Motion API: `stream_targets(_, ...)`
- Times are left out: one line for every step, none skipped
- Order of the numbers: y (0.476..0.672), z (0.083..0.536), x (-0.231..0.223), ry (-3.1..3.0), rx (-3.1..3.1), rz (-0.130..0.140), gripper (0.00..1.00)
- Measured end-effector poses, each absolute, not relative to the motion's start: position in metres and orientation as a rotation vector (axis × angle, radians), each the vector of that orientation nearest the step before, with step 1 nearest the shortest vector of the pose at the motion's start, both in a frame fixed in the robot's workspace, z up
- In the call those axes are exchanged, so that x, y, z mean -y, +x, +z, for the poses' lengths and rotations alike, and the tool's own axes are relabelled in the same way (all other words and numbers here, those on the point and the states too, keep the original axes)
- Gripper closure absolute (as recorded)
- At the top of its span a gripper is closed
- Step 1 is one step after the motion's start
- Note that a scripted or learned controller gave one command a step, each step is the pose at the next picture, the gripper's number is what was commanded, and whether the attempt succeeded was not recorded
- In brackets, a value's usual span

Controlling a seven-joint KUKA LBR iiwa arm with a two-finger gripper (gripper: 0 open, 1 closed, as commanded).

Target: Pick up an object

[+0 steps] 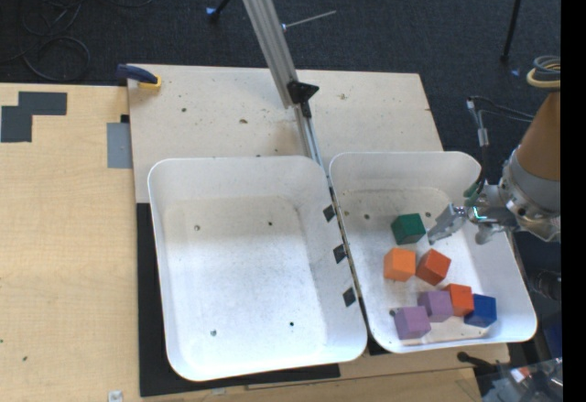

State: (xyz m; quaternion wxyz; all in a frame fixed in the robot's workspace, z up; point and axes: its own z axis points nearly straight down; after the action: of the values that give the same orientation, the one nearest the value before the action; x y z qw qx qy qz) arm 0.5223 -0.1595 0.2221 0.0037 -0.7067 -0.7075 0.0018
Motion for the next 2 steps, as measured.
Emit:
stream_targets(0.523,0.224,0.161,-2.221,2.217,0.002,0.00)
stream_targets(0.530,0.170,0.153,-2.218,2.214,0.007,0.00)
